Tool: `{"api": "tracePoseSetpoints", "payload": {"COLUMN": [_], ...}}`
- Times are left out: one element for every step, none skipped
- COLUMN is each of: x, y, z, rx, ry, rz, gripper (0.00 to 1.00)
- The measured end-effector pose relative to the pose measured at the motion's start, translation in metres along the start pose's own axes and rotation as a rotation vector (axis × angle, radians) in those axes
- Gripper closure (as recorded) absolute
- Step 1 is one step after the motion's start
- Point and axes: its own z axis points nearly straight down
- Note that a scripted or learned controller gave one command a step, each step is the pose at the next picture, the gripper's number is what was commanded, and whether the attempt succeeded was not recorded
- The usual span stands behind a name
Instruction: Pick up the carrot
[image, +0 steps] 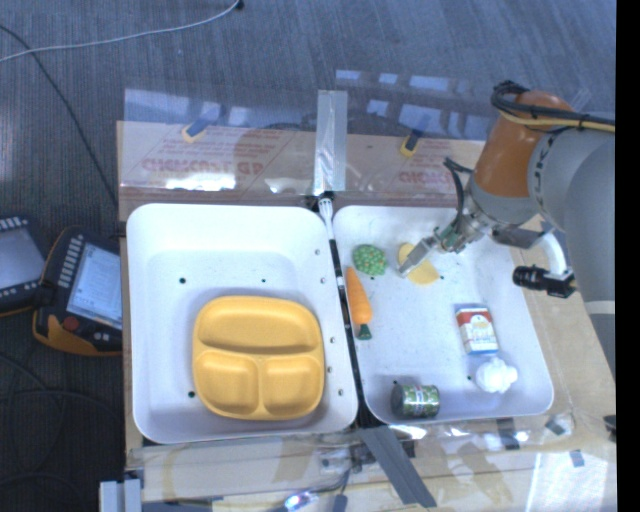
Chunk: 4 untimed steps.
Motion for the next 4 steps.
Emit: {"api": "tracePoseSetpoints", "payload": {"x": [-0.028,0.026,0.070,0.104], "y": [-0.007,0.010,0.019,-0.039], "z": [-0.001,-0.002,-0.002,-0.004], "rx": [0.008,-0.004,-0.004,-0.005], "ry": [0.025,0.002,0.002,-0.001], "rz": [0.054,0.069,0.111,0.117], "gripper": [0.00,0.00,0.00,0.00]}}
